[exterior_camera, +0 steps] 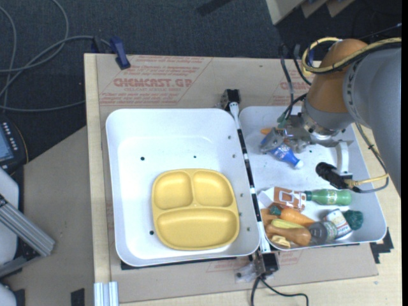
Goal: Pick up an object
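A yellow divided plate (194,208) is lying in the left bin (127,132), toward its near edge. In the right bin (370,171), the gripper (285,139) is hovering near the far-left corner, just above a blue-and-white packet (284,155) whose long axis is slanting toward the near-right; whether the jaws are open I cannot tell. A green bottle (328,197), a carrot (292,216) and small containers are crowding the near edge, well apart from the packet.

Red print on the brown sheet (159,81) covering the table reads "CHEMCAST GP"; the smaller lines around it are too blurred to read.
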